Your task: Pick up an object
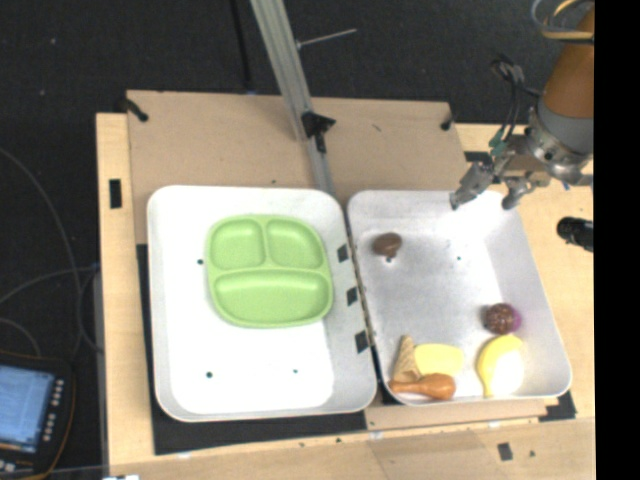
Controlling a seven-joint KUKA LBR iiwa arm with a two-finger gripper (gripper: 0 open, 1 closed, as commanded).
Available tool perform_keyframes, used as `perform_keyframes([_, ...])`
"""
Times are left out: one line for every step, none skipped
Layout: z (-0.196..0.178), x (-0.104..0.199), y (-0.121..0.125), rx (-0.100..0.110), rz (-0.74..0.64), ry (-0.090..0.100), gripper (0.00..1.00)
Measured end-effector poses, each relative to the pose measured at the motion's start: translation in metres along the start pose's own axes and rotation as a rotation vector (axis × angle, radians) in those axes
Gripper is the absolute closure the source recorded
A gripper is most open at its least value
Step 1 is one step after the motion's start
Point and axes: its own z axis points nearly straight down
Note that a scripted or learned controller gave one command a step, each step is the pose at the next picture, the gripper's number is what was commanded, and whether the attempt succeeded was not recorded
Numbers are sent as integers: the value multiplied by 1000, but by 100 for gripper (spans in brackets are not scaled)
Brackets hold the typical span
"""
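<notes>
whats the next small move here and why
Probably swing the gripper in over the right bin toward the brown mushroom. The gripper sits open at the bin's far rim, holding nothing, and the mushroom stands alone, away from the crowded near corner.

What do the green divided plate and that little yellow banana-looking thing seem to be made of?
The green divided plate looks like moulded plastic: one even matte colour, soft rounded edges, three shallow compartments. The yellow banana-shaped piece is probably a plastic toy: a smooth surface with a pale glare patch. The view is too coarse to be sure of either.
</notes>
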Motion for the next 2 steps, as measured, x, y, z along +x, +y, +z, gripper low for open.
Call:
perform_keyframes([60,-2,7,1,1,0,0])
perform_keyframes([106,-10,1,0,5,-1,0])
